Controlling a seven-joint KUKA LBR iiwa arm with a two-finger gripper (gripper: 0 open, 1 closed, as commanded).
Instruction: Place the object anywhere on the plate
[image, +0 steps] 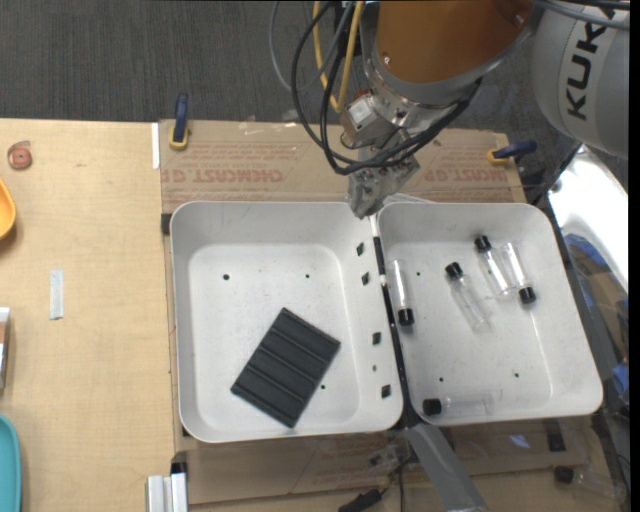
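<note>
1. Hovering over the far end of the divider between both bins, the gripper (366, 196) holds nothing; open or closed, I cannot tell.
2. Black ridged plate (287, 366) lies in left bin (200, 235), well apart.
3. Clear vials (486, 275) lie in right bin (560, 330).

2 white bins: left bin (190, 300), right bin (560, 320). 1 dark ribbed plate (287, 366), in left bin. 4 clear vials w/ black caps in right bin: 1 by the divider (399, 291), 1 mid (466, 295), 1 upper right (503, 267), 1 at the near wall (462, 405). 2 blue clamps on the cardboard's far edge: left (180, 121), right (508, 153). 1 gripper (367, 198).
</note>
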